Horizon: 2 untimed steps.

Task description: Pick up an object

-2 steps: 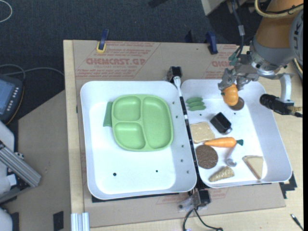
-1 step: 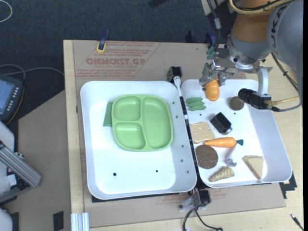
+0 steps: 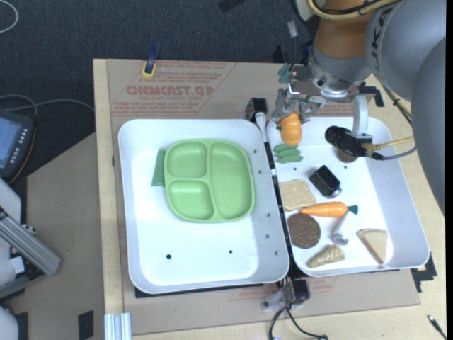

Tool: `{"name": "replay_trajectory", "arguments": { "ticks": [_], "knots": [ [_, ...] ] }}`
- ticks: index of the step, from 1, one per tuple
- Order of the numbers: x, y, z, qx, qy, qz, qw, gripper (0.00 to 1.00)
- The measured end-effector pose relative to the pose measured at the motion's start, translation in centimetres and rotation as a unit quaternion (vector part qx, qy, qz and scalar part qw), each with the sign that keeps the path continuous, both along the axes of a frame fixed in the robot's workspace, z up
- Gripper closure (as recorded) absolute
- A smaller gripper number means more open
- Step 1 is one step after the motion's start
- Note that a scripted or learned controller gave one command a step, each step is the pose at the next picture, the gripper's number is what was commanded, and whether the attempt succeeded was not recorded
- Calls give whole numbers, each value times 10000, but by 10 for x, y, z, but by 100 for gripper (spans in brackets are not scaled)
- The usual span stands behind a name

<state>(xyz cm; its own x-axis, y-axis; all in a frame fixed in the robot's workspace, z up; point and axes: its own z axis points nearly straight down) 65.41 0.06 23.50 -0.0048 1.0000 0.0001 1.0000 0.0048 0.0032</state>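
Hanging just under tool (image 3: 291, 113): orange toy (image 3: 289, 129), above right bin (image 3: 396, 190).

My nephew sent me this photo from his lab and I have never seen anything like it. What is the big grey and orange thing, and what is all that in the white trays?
It is a robot arm, photographed from one fixed camera above the bench, looking down at a slant. The arm reaches in from the right. At its end is the tool for grasping, and an orange toy sits right at its tip; whether it is truly gripped is unclear. The left bin holds a green divided plate. The right bin holds toy food: a carrot, a bread slice, a brown round patty, plus a small black block.
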Motion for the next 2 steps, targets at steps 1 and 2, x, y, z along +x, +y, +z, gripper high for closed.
{"name": "replay_trajectory", "arguments": {
  "ticks": [1,2],
  "knots": [
    [18,39,-11,-1,-1,-5,10000,100],
    [5,39,0,1,27,-22,10000,100]
  ]
}}
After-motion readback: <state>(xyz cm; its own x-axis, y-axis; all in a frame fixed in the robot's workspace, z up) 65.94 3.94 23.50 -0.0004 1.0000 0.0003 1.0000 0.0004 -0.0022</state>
